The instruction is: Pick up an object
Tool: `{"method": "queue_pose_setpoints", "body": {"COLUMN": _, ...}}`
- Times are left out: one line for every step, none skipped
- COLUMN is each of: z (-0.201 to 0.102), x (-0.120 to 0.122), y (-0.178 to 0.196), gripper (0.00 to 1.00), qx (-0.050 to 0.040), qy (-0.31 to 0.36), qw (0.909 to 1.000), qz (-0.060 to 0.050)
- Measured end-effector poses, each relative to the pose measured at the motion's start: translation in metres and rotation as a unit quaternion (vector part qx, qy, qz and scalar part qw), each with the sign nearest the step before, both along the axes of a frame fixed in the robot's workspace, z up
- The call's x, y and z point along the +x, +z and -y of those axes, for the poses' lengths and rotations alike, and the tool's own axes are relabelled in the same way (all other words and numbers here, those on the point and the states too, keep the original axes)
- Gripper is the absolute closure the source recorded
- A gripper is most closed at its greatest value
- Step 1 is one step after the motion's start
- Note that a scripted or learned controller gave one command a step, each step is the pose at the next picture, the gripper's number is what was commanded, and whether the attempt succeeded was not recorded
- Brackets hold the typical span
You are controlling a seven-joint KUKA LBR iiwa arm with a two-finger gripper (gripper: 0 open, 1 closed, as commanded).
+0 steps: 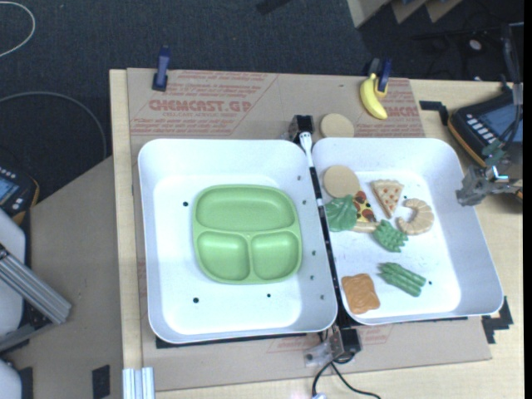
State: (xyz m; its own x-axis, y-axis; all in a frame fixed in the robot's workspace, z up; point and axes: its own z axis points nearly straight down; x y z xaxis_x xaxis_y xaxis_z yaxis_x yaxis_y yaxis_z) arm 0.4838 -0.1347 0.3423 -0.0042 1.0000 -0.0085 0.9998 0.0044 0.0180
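Observation:
The right white bin (pixel 465 248) holds several toy foods: a round tan cookie (pixel 339 180), a pizza slice (pixel 386 196), a curled tan croissant (pixel 416 216), a green leafy piece (pixel 340 214), a smaller green piece (pixel 389 237), green beans (pixel 403 278) and an orange-brown toast (pixel 360 293). My gripper (pixel 475 188) hangs at the right rim of this bin, level with the pizza slice and about a hand's width to its right. It is small and partly blurred against the bench. I see nothing held in it.
The left white bin (pixel 166 181) carries a green divided tray (pixel 246 233). A yellow banana (pixel 373 98) and a tan disc (pixel 337 125) lie on the board behind the bins. A dark device (pixel 486 127) sits at the far right.

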Motion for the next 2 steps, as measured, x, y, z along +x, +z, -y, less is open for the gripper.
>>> {"method": "queue_pose_setpoints", "body": {"z": 0.0, "x": 0.001, "y": 0.01, "gripper": 1.0, "qx": -0.0009, "qy": 0.0, "qw": 1.0, "qz": 0.002}}
{"method": "queue_pose_setpoints", "body": {"z": 0.0, "x": 0.002, "y": 0.021, "gripper": 1.0, "qx": -0.0018, "qy": 0.001, "qw": 1.0, "qz": 0.003}}
